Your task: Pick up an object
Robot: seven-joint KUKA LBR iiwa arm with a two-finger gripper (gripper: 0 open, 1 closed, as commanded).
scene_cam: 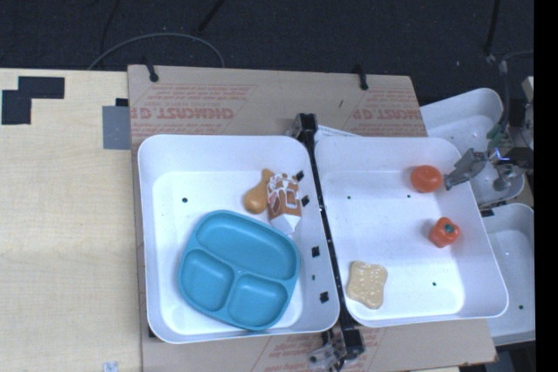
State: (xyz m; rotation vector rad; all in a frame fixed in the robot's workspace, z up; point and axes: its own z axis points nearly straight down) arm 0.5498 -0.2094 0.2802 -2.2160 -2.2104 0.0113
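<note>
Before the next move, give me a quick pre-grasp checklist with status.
1. Gripper at the right bin's right edge, beside the orange ball: ok.
2. Fingers open or shut: cannot tell.
3. Anything held between the fingers: cannot tell; ball looks to be lying in the bin.
4. Ball free of neighbours, apart from the red toy and the waffle: ok.
5. Left bin items, blue tray and toys beside it, out of the arm's way: ok.
</note>
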